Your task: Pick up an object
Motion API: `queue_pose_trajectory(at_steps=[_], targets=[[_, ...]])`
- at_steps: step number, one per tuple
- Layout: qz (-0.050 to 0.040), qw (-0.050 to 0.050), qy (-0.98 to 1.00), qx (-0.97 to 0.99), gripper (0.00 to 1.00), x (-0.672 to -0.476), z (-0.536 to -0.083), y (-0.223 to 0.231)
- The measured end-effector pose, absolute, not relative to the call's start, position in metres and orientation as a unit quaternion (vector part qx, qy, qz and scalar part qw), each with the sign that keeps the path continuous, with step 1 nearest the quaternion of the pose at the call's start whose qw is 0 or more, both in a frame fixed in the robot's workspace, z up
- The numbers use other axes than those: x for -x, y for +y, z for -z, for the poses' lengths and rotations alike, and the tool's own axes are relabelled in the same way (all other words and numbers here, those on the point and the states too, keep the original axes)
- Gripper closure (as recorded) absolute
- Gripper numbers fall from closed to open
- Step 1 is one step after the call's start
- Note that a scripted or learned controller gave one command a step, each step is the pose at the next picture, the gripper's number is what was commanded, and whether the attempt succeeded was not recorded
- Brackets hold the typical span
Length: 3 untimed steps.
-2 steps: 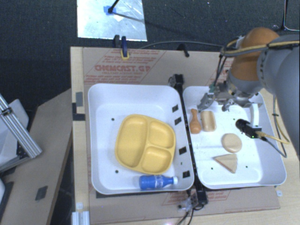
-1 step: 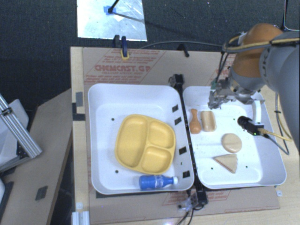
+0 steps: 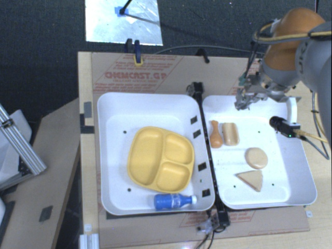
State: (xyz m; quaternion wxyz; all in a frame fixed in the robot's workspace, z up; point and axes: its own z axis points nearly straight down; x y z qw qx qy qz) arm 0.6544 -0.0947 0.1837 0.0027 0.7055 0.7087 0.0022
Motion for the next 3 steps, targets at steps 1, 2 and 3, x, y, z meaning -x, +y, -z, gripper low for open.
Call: queue_pose_trajectory(at_steps=[1, 2, 3], targets=[[-0.0017, 0.002, 0.709, -0.706, 1.0, -0.656, -0.211, -0.095], [-0.0009, 0.0, 0.71, -0.704, 1.0, -0.646, -0.209, -0.051], [-0.0015, 0.0, 0.711, -0.703, 1.0, -0.639, -0.219, 0.012]])
